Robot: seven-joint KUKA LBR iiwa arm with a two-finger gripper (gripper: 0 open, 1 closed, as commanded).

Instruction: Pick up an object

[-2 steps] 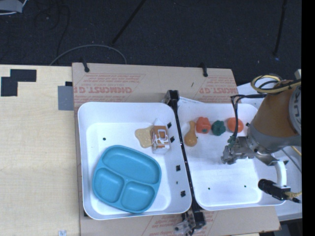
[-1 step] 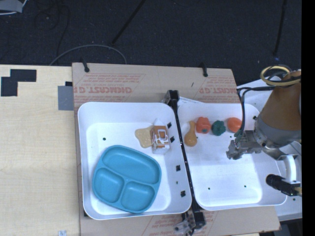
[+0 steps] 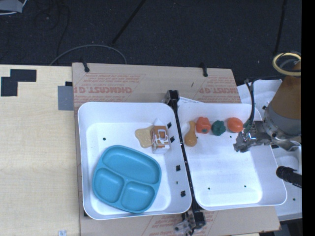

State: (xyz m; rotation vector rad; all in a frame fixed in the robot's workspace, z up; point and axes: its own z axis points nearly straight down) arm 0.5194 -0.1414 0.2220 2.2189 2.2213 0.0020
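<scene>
In the right bin (image 3: 231, 181), along its far wall, lie a red-orange piece (image 3: 202, 125), a dark green piece (image 3: 218, 128) and an orange piece (image 3: 235, 125) in a row. A tan pear-shaped piece (image 3: 190, 137) lies near the divider. My gripper (image 3: 242, 144) hangs at the right bin's right side, just below and to the right of the orange piece. Nothing shows between its fingers. In the left bin (image 3: 91, 132) sit a blue divided plate (image 3: 127, 179), a tan flat piece (image 3: 143, 137) and a small white and orange box (image 3: 160, 138).
A black clamp bar (image 3: 179, 156) runs between the two bins. The grey arm with its orange band (image 3: 288, 100) enters from the right over the bin's rim. Cardboard (image 3: 147, 82) lies under the bins, and a wooden bench top (image 3: 34, 156) spreads to the left.
</scene>
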